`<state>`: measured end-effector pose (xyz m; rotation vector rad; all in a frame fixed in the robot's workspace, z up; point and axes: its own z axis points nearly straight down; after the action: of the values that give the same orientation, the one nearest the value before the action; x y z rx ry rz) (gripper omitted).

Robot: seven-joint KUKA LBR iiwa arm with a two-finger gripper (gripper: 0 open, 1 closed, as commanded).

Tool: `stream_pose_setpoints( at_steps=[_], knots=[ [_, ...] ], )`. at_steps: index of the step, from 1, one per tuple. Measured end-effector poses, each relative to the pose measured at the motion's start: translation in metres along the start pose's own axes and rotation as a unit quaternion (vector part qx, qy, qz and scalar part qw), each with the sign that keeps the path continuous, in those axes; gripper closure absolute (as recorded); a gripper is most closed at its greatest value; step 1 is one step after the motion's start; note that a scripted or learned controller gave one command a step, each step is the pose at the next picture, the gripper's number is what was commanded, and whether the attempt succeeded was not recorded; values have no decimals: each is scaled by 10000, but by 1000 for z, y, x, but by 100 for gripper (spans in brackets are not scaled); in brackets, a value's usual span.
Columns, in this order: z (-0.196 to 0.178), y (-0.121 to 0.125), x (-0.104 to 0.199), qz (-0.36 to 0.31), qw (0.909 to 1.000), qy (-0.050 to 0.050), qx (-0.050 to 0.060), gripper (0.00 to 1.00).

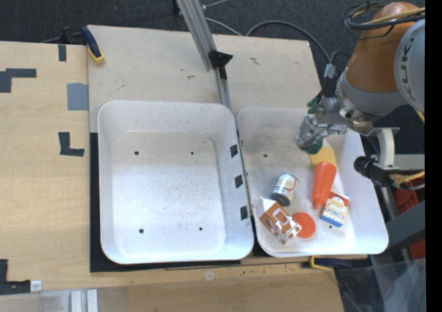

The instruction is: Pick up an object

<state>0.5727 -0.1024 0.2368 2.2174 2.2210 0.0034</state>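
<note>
My gripper (312,137) hangs low over the far part of the right bin (266,134), on the grey arm with the orange band (380,41). A bit of green shows at its tip. Just in front of it lies an orange bottle-like object with a yellow end (323,178). A small metal can (283,188) lies to the left of that. Near the front sit an orange and white box (275,220), a round red-orange object (304,226) and a small red, white and blue carton (334,210).
The left bin (166,179) sits beside the right one, with a raised rim between them. A slanted metal pole (197,17) rises from behind the bins. A black cable (290,27) runs across the bench top to the arm.
</note>
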Motion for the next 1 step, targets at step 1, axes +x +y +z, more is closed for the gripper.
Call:
stream_pose_setpoints(
  at_steps=[1],
  knots=[
    [-8,-5,54,-26,10000,14,21,100]
  ],
)
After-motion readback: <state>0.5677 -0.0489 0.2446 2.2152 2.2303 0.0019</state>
